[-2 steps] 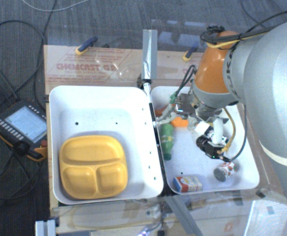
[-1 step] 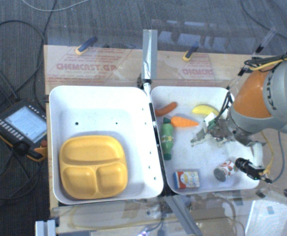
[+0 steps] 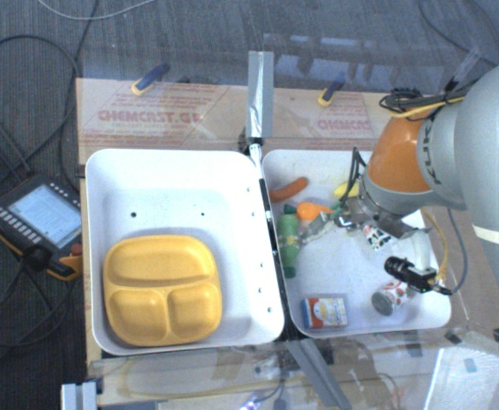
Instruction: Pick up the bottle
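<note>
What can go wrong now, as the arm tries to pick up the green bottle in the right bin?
1. The bottle lies against the bin wall, so a finger may strike the wall rather than slip beside it.
2. A carrot and a sausage lie close to the bottle top; the gripper may nudge or catch one of them instead.
</note>
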`<state>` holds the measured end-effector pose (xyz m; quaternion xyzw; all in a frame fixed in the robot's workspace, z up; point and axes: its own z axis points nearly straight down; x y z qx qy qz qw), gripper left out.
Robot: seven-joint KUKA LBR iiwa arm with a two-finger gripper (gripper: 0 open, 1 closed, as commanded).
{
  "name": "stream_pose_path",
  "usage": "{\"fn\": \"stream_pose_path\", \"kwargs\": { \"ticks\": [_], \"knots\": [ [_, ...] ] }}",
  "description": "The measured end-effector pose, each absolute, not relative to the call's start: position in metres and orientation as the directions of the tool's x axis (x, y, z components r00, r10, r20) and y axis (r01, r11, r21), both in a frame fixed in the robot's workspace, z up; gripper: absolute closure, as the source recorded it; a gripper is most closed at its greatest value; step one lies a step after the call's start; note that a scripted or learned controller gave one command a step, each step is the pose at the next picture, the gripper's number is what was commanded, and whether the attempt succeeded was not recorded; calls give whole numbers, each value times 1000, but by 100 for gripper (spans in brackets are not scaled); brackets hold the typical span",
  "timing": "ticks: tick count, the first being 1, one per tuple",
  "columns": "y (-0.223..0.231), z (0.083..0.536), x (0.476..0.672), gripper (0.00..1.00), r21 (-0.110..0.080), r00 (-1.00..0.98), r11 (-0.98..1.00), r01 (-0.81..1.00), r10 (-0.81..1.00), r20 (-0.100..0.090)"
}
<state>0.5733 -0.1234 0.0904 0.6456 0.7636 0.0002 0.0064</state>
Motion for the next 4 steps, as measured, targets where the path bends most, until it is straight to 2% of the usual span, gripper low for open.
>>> {"fn": "stream_pose_path", "kwargs": {
  "ticks": [1,2,3,4],
  "knots": [
    [-102,90,636,0,7,-84,84,996,996,-8],
    [-99,90,586,0,13,209,-209,978,978,0],
    [-111,91,541,0,15,360,-360,933,933,-1],
    [-99,90,561,0,11,599,-599,801,801,-1]
  ]
}}
